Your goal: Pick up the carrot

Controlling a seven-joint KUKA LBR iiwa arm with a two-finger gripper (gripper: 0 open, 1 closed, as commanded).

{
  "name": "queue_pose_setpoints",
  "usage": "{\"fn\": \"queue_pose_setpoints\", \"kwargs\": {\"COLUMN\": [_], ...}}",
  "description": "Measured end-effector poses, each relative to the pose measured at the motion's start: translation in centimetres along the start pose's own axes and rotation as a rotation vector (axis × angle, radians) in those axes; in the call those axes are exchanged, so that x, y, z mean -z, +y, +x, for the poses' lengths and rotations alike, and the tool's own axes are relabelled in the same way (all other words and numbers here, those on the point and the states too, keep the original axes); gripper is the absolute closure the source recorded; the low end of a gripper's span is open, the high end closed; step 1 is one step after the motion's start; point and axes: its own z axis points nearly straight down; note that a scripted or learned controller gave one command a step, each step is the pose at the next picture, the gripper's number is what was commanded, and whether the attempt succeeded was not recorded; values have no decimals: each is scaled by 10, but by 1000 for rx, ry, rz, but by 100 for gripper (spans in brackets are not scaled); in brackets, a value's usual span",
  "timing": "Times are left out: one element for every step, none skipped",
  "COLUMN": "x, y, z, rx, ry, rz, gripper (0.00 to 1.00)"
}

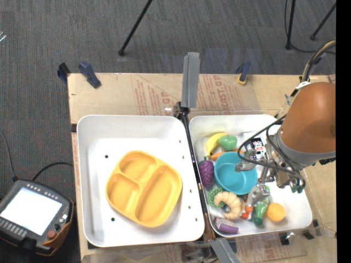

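Dark grey carpet [66, 21] surrounds a cardboard-topped bench [142, 89], with black stand legs [140, 18] behind it.

Two bins sit side by side on the bench [126, 92]: the left bin [93, 141] holds a divided plate [143, 187], while the right bin [299, 215] holds a cluster of toy foods. There a bowl [233, 177] lies centrally, with a banana [214, 141] behind it, grapes [206, 173] to its left and a doughnut [228, 203] in front. The gripper [262, 192] hangs just right of the bowl, an orange [275, 212] lying in front of it.

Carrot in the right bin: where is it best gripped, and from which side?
Grip the carrot at its exposed left end, from above. It lies flat between the blue bowl and the banana; the bowl seems to hide its other end.
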Motion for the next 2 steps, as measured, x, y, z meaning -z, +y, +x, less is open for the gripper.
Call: {"fn": "queue_pose_setpoints", "kwargs": {"x": [-76, -69], "y": [-35, 20], "z": [13, -88], "rx": [-9, 149], "ry": [7, -7], "rz": [-2, 3], "gripper": [0, 0]}}
